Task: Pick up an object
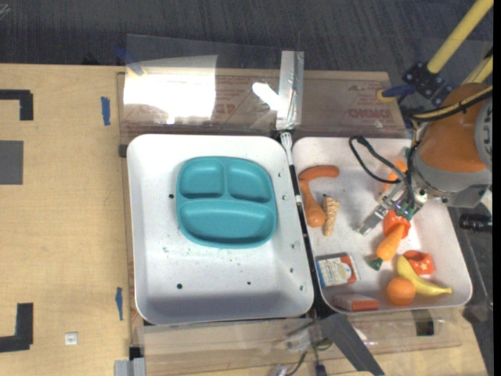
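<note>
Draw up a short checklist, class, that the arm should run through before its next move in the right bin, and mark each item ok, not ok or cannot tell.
1. Hand is over the right bin: ok.
2. Object between the fingers: cannot tell; the view is too cluttered there.
3. Target in reach: ok; the toy carrot lies right beside the hand.
4. Room around the target: not ok; the banana and orange crowd it.
5. Teal divided plate in the left bin, out of the way: ok.
</note>
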You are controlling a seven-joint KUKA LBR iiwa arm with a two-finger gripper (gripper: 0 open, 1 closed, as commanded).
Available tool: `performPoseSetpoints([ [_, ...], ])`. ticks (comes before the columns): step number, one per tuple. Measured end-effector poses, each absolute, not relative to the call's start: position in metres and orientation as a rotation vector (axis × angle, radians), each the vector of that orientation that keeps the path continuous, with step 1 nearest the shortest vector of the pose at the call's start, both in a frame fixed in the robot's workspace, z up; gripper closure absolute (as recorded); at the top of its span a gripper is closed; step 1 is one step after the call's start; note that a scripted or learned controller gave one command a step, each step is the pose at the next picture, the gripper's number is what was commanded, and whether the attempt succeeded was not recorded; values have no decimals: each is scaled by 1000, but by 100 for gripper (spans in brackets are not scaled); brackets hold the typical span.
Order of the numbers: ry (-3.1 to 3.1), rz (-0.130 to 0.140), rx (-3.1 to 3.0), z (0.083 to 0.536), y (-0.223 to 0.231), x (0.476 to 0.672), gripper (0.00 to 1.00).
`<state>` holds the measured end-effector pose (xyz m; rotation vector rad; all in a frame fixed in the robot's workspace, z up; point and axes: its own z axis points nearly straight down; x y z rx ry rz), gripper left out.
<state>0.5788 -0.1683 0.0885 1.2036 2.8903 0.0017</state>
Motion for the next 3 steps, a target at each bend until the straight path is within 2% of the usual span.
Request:
performPoseSetpoints([
  [1, 2848, 3, 1304, 89, -154, 521, 0],
  [2, 2838, 5, 1295, 102, -155, 524, 100],
  [3, 2839, 4, 1296, 101, -155, 524, 0],
])
